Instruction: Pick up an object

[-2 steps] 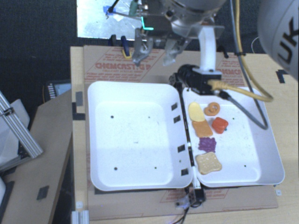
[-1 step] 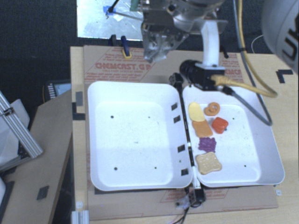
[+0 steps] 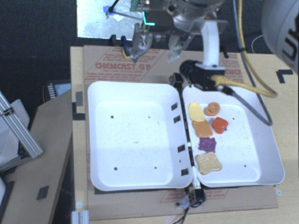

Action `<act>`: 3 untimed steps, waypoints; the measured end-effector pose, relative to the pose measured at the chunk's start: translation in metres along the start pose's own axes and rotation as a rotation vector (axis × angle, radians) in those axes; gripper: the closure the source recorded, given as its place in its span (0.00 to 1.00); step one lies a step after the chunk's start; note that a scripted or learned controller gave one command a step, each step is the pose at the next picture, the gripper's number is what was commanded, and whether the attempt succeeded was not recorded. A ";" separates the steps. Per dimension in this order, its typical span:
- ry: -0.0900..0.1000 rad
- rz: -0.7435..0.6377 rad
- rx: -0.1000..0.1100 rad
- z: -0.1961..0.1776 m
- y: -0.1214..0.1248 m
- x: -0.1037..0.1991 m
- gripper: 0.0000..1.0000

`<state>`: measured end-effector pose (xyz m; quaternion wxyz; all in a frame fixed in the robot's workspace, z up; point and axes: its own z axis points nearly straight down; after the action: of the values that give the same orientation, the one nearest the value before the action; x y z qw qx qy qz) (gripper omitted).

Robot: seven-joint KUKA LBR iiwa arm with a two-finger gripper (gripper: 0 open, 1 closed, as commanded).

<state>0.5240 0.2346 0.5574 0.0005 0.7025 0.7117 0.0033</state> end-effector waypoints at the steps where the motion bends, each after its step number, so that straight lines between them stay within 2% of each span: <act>1: 0.002 -0.003 -0.003 -0.012 0.000 0.000 1.00; 2: 0.001 -0.004 -0.002 -0.011 0.000 0.000 0.00; 3: 0.003 -0.007 -0.004 -0.023 0.000 0.001 1.00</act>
<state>0.5243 0.2353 0.5800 0.0011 0.7001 0.7140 0.0059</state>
